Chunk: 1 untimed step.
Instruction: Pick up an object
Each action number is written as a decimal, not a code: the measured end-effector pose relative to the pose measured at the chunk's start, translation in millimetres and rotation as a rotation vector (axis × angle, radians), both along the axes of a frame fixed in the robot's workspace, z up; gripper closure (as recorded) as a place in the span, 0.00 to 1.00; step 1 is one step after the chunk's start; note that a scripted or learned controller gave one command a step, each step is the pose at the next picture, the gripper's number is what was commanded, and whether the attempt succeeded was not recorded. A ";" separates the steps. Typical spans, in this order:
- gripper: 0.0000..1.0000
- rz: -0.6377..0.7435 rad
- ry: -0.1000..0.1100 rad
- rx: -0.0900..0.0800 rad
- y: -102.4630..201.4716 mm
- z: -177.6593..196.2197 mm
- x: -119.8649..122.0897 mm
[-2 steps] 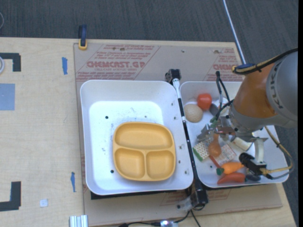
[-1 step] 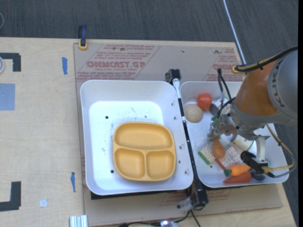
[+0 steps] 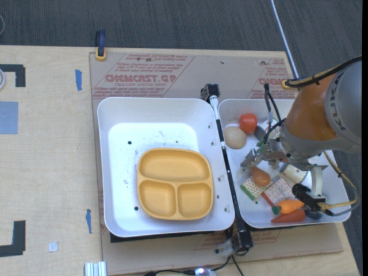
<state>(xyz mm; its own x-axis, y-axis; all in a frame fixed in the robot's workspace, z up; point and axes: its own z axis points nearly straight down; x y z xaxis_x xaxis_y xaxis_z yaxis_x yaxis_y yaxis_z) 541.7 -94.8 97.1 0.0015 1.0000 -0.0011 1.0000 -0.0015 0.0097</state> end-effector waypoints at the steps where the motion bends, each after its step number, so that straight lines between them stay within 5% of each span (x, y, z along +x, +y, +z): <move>1: 0.00 0.001 0.006 0.000 2.8 -10.7 5.2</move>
<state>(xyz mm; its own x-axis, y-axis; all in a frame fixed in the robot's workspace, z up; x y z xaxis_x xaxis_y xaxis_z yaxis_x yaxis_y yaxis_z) 546.9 -92.0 86.4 0.0006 1.0000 -0.0007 1.0000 -0.0006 0.0036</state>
